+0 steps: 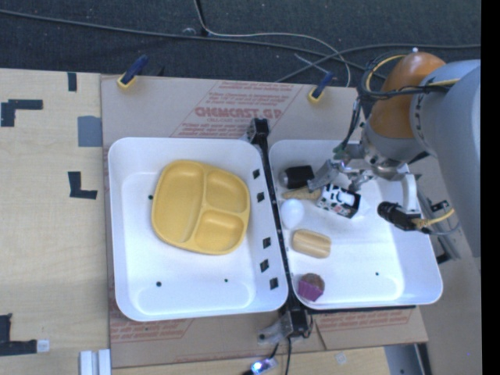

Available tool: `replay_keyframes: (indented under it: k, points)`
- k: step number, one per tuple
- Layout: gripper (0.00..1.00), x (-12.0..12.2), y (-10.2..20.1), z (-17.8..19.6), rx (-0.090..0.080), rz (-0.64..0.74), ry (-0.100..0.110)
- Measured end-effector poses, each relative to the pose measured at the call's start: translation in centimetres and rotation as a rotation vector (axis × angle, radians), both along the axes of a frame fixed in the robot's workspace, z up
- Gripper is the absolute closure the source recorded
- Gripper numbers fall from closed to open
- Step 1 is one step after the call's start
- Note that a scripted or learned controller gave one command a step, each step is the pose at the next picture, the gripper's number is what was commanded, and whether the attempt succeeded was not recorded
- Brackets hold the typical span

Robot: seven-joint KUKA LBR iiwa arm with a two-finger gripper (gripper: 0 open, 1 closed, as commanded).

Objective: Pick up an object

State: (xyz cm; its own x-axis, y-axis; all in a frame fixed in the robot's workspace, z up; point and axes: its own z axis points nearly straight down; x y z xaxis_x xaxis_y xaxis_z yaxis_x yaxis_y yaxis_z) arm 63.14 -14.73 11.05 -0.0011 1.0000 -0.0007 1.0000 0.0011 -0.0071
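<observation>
The flat brown cardboard sheet [234,108] under the two bins carries red printed lettering in the upper middle of the frame. The large line looks like "CHEMCAST GP"; the smaller lines above and below it are too blurred to read.

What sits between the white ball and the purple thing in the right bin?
A tan bread-like piece lies between the white ball and the purple object, seen in the camera view.

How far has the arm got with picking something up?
Nothing looks lifted yet. The claw is down in the right bin, at the black-and-white toy. The bread roll, white ball and purple object lie on the bin floor. Gripping and lifting remain.
</observation>
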Motion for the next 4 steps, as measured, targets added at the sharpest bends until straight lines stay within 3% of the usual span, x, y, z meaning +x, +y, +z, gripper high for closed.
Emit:
replay_keyframes:
  k: [1,2,3,4]
  points:
    - [0.00,0.7,0.3,-1.8,0.003,0.000,-0.026]
    - [1.00,0.9,0.4,-0.5,0.004,0.003,-0.031]
    - [1.00,0.6,0.3,3.8,0.000,0.001,-0.009]
    - [1.00,0.7,0.3,10.2,0.000,0.001,-0.012]
